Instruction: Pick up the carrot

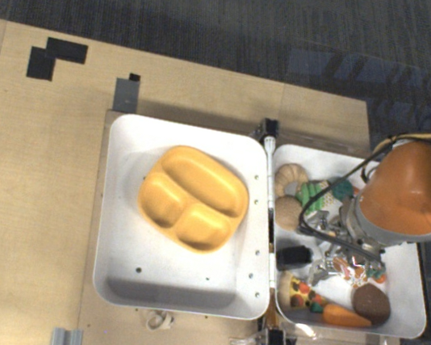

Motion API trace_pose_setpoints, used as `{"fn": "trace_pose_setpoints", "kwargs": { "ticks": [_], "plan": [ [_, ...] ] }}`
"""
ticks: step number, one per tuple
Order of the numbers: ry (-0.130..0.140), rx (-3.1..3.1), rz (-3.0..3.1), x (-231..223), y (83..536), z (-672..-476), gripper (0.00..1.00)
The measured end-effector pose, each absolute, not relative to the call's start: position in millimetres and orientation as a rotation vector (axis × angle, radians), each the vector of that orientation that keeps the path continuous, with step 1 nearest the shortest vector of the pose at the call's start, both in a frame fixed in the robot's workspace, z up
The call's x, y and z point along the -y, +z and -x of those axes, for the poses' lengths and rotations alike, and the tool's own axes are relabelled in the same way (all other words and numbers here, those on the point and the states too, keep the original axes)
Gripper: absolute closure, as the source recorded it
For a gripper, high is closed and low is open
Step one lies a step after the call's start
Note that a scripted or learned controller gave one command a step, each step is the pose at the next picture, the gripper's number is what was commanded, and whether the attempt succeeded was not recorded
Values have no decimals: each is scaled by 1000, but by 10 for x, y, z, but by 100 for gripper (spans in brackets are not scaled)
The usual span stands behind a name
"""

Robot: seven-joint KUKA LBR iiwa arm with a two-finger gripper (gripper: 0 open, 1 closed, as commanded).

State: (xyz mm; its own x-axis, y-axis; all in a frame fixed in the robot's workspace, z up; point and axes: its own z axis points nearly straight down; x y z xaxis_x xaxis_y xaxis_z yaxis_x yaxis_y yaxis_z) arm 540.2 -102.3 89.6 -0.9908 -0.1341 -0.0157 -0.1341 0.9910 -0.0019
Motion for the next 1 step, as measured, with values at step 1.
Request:
{"fn": "trace_pose_setpoints", "kwargs": {
  "ticks": [1],
  "plan": [
    [6,-3117,-230,191,1886,-5876,0]
  ]
}}
